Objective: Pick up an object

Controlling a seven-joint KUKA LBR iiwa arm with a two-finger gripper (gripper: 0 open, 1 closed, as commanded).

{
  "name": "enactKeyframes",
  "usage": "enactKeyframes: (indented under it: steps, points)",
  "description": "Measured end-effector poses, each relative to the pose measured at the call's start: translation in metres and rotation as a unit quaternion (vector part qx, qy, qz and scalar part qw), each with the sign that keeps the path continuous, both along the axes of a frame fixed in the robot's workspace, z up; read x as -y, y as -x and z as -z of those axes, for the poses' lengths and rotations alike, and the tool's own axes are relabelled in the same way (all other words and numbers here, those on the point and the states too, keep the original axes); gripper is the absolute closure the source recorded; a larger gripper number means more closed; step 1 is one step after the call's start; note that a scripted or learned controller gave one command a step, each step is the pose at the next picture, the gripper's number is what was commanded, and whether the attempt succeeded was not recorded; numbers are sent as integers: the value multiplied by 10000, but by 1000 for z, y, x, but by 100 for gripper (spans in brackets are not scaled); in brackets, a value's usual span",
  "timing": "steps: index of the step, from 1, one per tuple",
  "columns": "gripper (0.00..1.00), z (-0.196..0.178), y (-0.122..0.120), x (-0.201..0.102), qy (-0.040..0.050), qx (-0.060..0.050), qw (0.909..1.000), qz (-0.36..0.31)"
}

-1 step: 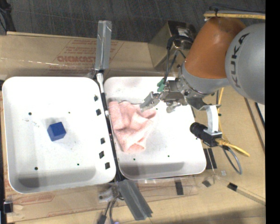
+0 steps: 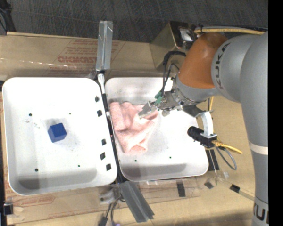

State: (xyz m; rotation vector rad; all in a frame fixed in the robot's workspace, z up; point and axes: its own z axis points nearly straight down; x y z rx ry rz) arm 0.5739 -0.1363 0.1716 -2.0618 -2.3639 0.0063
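metal gripper (image 2: 148, 111) at crumpled pink cloth (image 2: 131, 125), glossy blue cube (image 2: 57, 132)

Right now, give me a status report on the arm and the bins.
Gripper down at the pink cloth in the right bin. Blue cube alone in the left bin. Nothing in the way.
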Motion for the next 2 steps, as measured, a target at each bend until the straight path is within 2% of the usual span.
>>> enactKeyframes:
  steps: [1, 2]
  points:
    - [0, 80, -46, 56, 8, 25, 9998, 198]
    - [0, 80, -46, 11, -7, 6, 9974, -717]
